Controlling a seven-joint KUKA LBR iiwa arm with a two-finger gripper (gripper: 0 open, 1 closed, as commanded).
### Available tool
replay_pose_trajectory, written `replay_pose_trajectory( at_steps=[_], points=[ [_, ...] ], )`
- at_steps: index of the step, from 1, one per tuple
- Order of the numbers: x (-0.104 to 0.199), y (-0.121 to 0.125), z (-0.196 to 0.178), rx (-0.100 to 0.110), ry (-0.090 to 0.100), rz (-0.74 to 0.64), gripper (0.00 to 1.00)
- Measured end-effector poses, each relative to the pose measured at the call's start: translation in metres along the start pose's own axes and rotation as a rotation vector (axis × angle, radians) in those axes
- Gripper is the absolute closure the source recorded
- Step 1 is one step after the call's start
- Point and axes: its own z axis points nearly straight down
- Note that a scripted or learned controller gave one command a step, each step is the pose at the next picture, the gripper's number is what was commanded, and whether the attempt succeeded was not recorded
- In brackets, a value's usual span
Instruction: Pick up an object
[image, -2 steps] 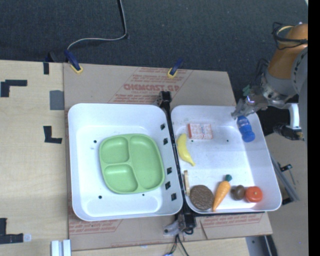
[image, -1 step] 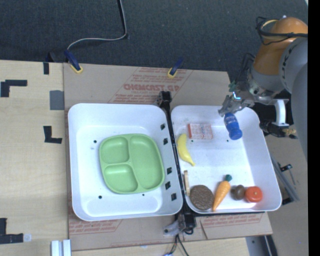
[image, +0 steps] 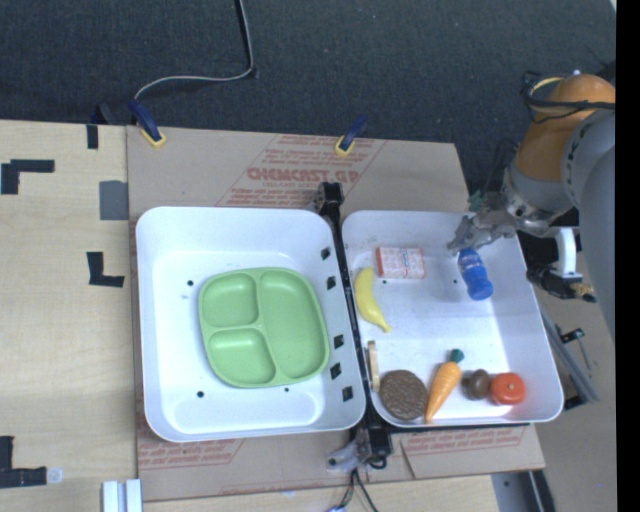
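In the camera view you have the gripper (image: 478, 232) at the upper right of the right bin (image: 520, 300), just above the blue bottle (image: 474, 274); whether it is clenched or released you cannot tell. Left of the bottle lies a pink-patterned box (image: 400, 263), then a banana (image: 369, 299). Along the lower edge sit a brown cookie (image: 402, 393), carrot (image: 442, 388) and tomato (image: 508, 389). The left bin (image: 170, 240) holds a green divided plate (image: 263, 327).

Pretty clearly a robotics lab: two white bins (image: 160, 330) clamped to a cardboard sheet (image: 290, 170) on a taped wooden surface (image: 60, 330), loose cable (image: 215, 70) upper left, toy food, grey arm (image: 585, 170) at right.
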Motion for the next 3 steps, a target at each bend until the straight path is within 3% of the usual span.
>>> replay_pose_trajectory(
  at_steps=[1, 2, 3],
  points=[
    [-0.008, 0.005, -0.030, -0.004, 0.000, -0.002, 0.00],
    [0.055, 0.005, -0.041, -0.003, 0.001, -0.002, 0.00],
    [0.008, -0.007, 0.028, 0.001, 0.000, 0.001, 0.00]
  ],
)
